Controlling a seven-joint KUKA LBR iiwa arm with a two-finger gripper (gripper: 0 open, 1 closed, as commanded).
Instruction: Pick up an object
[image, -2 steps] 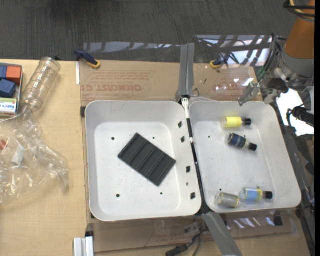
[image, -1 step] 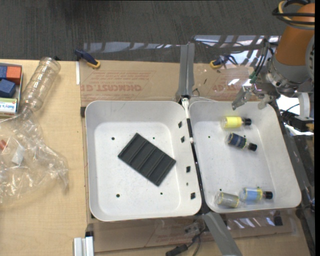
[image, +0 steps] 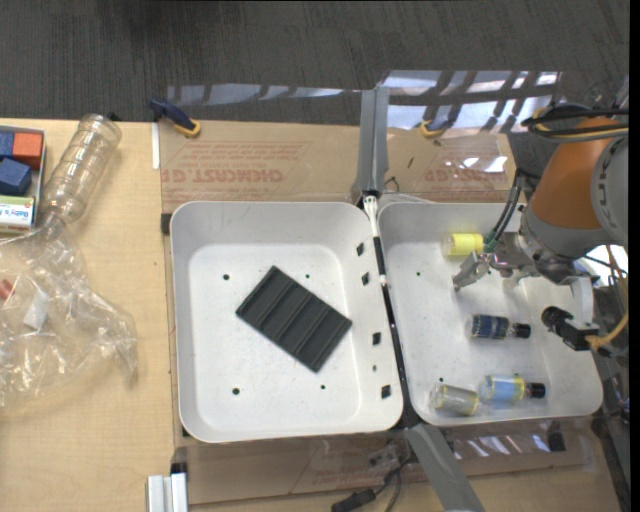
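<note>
The claw (image: 478, 268) is hovering, fingers spread and holding nothing, in the right bin (image: 420, 330). The yellow bottle (image: 465, 243) is lying just behind it, long axis running left-right.

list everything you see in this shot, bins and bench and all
bins: 2, white, side by side on the bench
ridged panel: 1, dark grey, lying flat in the left bin
yellow bottle: 1, yellow, upper part of the right bin
dark blue bottle: 1, dark blue with black cap, middle of the right bin
pale bottle: 1, clear with blue and yellow, black cap, lower right bin
small jar: 1, clear yellowish, lower right bin
plastic bottle: 1, clear, bench far left
plastic wrap: 1, clear, crumpled, bench left
block box: 1, blue and orange, far left edge
gripper: 1, grey, over the right bin beside the yellow bottle
</note>
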